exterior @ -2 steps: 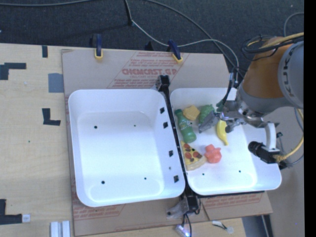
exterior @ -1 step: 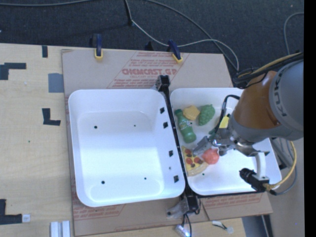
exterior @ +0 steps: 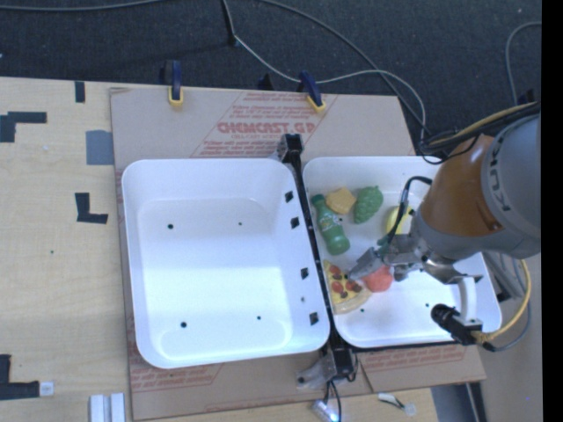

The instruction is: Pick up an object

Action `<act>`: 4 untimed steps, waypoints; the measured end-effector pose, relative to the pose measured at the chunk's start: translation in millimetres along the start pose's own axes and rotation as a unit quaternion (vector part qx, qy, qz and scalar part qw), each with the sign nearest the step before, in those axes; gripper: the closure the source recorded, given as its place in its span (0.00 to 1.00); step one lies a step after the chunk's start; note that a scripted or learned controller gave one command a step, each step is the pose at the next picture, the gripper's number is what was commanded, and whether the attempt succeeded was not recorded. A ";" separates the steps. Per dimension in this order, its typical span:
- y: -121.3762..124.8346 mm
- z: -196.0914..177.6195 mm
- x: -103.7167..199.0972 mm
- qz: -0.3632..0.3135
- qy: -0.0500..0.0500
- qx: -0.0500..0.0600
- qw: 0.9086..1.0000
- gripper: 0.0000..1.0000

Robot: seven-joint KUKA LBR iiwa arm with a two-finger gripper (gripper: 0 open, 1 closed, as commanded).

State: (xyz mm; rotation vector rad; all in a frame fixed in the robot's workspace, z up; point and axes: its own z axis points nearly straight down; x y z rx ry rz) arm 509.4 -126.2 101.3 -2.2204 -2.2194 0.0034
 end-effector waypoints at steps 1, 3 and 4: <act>71.8 2.7 -44.6 0.000 0.000 -0.001 1.000 0.00; 144.8 6.6 -56.9 -0.001 -0.001 0.000 1.000 1.00; 144.1 16.2 -76.4 -0.032 0.000 -0.001 0.999 1.00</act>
